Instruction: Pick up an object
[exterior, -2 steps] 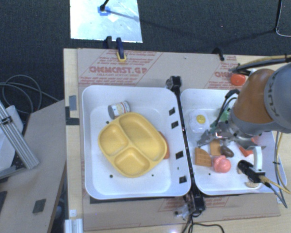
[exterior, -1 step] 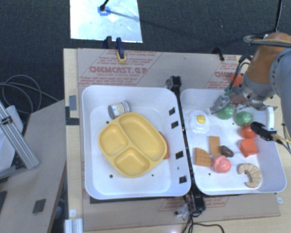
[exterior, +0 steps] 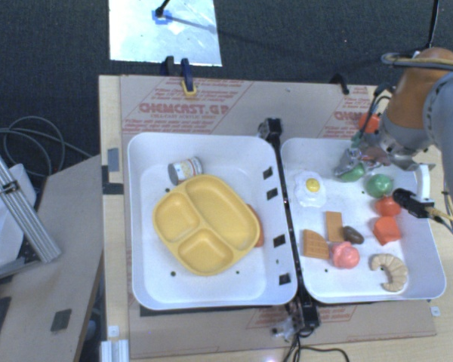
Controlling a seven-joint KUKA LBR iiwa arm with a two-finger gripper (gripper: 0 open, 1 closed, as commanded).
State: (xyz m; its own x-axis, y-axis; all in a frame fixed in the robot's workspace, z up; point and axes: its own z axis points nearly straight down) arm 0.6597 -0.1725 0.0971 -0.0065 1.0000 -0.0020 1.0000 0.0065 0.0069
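Where the right bin (exterior: 438, 277) meets its far edge, the gripper (exterior: 352, 161) sits over a green object (exterior: 352, 173). Jaw state cannot be told. A fried egg (exterior: 311, 188) lies just left of the green object.

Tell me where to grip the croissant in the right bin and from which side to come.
Judging by its pose, grip the croissant across its thick middle, coming straight down from above. It lies flat as a curved crescent with tapering ends, apart from the pink piece beside it, and the bin's near wall likely blocks a low side approach.
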